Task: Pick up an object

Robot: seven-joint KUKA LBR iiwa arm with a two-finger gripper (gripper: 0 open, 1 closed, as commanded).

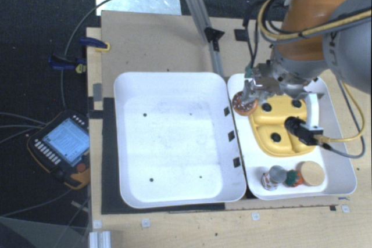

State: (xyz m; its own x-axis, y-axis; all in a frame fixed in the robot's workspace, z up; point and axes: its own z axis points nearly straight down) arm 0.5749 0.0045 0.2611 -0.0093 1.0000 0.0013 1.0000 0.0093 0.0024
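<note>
The arm [317, 14] comes in from the right and is bent down over the right bin [343, 183], with the gripper [251, 92] low at that bin's upper left corner, close to the wall it shares with the left bin [174, 142]. Directly below the claw, on the near side, sits a small brown round object [244, 105]. It is right at the tip, either touching or just short of it, and this angle does not settle which. Whether the claw is released or clenched cannot be told either, because the wrist hides the business end.

Just right of the brown piece lies a yellow moulded block [278, 122] with dark round holes in its top. It lies across the middle of the right bin, with its upper edge under the wrist.

Along the near wall of the same bin there are three small things in a row: a grey knob-like piece [273, 175], a red-and-green bit [293, 179] and a tan disc [311, 173]. All three are well apart from the claw.
</note>
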